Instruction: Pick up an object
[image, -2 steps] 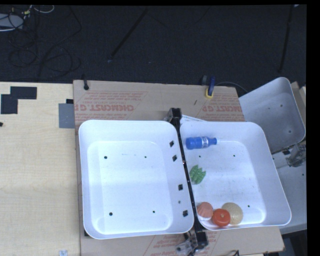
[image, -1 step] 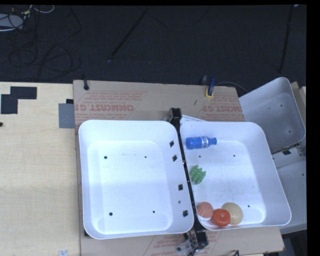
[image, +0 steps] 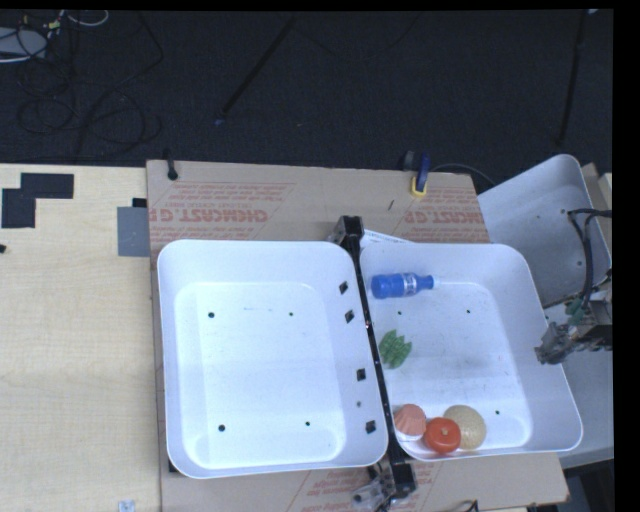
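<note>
While my gripper (image: 556, 349) sits out past the right rim of the right bin (image: 520, 262), I read this as the approach step: nothing is grasped and no object has been committed to. It shows as a small dark shape at the view's right edge, and I cannot tell how it is set from here. Working outward from it, the things I could pick all lie in that right bin, well to its left. Nearest are three small items crowded in the bin's near corner: a pale round one (image: 467, 424), an orange-red one (image: 442, 435) touching it, and a pinkish one (image: 409, 421) just beside that. Further off, by the divider, lies a small green piece (image: 396, 349) on its own, and beyond it a blue bottle (image: 401, 285) on its side near the far wall. The left bin (image: 180, 260) lies past those. My next move, I judge, calls for crossing the rim and descending over one target; the lone green piece or the bottle looks cleaner than the cluster.
</note>
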